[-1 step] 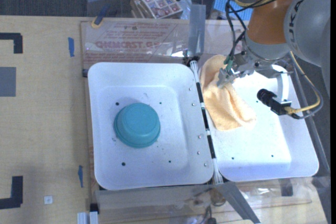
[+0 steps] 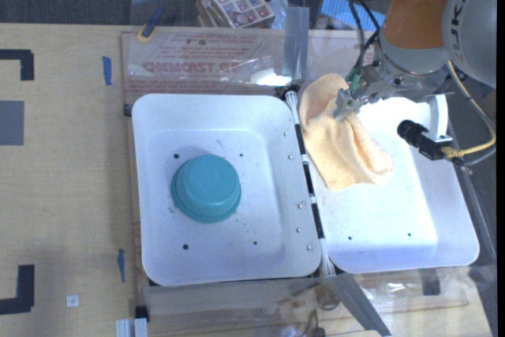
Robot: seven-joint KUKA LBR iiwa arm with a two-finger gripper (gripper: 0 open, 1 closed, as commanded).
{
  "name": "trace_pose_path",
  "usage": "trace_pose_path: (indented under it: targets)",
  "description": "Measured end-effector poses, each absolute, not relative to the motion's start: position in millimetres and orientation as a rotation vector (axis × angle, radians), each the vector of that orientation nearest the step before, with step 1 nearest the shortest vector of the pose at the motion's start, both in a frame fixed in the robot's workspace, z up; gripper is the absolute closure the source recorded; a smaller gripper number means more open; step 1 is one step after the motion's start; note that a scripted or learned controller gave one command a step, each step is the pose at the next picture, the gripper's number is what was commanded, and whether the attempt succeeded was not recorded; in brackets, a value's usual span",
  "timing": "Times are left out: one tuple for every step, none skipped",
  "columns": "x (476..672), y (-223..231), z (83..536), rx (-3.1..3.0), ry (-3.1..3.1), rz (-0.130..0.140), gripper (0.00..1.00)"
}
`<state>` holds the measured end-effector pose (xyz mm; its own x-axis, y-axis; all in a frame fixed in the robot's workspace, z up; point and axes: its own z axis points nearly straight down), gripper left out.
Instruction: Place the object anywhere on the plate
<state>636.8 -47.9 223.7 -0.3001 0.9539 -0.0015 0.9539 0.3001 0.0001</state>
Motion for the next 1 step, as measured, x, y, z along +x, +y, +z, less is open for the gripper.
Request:
trace_pose_path:
  targets:
    - [642.4,2.9,215.6,1.316,2.853,-0.002,1.00]
